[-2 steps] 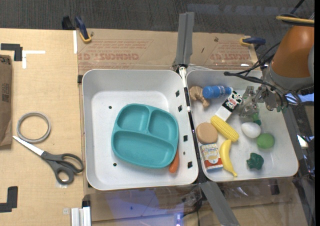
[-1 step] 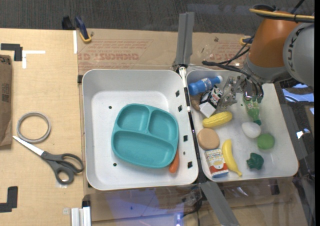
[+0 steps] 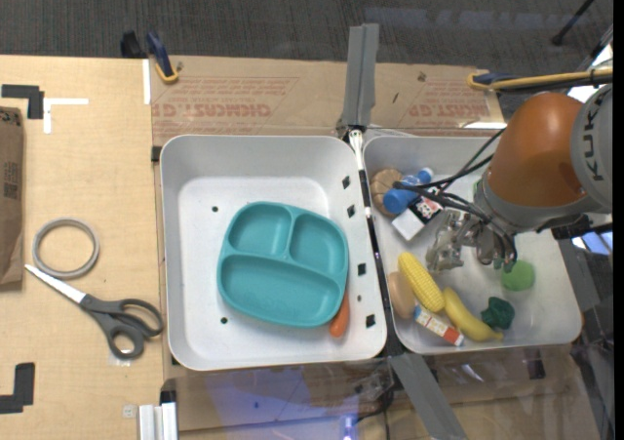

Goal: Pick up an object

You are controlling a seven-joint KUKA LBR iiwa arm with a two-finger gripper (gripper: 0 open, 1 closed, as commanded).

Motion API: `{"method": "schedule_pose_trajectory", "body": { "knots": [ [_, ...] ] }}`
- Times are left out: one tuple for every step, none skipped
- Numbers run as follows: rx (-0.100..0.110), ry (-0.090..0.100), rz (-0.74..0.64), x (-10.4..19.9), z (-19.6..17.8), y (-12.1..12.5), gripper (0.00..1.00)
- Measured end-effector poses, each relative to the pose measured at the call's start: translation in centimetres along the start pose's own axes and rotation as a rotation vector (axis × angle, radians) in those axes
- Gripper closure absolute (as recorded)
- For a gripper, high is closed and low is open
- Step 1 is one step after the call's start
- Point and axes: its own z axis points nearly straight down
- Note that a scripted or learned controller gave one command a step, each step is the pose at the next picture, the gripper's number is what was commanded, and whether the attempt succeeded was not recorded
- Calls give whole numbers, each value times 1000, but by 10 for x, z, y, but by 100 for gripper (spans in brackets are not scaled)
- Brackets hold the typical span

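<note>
Jaws (image 3: 456, 251), aperture indiscernible, poised low in the right bin (image 3: 556, 331) beside the corn (image 3: 421, 281); crowded neighbours risk a glancing, failed grasp.

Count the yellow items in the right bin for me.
2: a corn cob near the bin's left wall, and a banana just right of it toward the front. The arm may hide others.
</note>
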Motion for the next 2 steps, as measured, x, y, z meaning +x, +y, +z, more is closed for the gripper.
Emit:
{"method": "schedule_pose_trajectory", "body": {
  "knots": [
    [0, -2, 12, -55, 0, 0, 0],
    [0, -4, 41, -112, -1, -50, 0]
  ]
}}
